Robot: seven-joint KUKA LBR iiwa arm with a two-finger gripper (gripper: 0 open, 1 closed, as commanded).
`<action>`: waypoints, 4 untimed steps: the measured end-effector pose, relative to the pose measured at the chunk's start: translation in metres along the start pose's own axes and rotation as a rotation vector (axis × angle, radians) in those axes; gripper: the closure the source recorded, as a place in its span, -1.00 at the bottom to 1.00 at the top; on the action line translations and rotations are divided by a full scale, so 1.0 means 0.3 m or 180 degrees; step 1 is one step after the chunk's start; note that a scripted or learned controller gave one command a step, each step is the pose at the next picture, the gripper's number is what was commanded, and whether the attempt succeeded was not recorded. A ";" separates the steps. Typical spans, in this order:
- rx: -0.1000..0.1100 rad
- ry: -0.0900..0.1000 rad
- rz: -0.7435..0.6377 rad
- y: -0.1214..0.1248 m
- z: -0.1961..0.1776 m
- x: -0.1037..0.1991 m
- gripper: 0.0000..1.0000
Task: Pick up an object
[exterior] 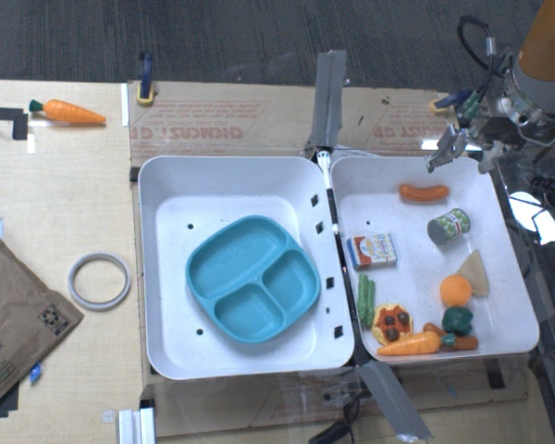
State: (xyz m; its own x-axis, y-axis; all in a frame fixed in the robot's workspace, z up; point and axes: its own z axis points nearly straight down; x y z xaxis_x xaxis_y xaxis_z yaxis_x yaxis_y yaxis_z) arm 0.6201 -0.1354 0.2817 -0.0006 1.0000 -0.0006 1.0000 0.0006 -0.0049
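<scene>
The gripper (449, 146), its state impossible to tell, hovered at the sausage's (424, 192) one o'clock; descending there risked striking the bin wall (388, 158)

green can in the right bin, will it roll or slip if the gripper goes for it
The green can lies on its side on the right bin floor, so a nudge would probably roll it. Its rounded wall looks smooth, so the fingers may slip. It looks small, likely light.

Right bin (499, 202) centre clear; toys crowd front.
</scene>
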 end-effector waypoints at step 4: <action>0.0003 0.0009 0.0214 -0.398 0.621 -0.164 1.00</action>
State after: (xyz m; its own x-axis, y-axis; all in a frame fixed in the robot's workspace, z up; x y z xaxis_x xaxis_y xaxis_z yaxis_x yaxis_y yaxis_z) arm 0.4998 -0.1848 0.0961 0.0666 0.9978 0.0018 0.9978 -0.0666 -0.0060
